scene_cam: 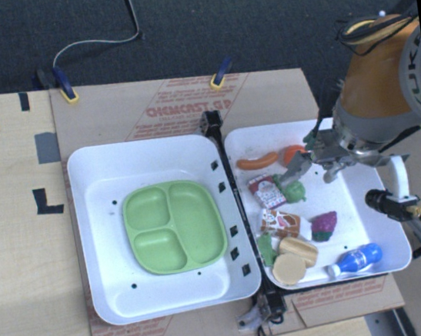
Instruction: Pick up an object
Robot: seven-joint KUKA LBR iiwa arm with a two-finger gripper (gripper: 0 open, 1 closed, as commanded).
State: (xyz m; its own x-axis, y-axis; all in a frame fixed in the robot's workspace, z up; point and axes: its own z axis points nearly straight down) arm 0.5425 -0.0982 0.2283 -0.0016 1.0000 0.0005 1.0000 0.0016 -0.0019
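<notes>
The hand [308, 159] hovers over the right bin [372, 214]; its opening cannot be determined. The green toy [293, 190] lies just beneath. It is judged light, rigid, slightly slippery; grasp across its narrow middle.

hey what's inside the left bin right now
The left bin holds one thing, a green divided plate lying flat near its middle. Its compartments look bare. Whatever might be under the plate is covered.
</notes>
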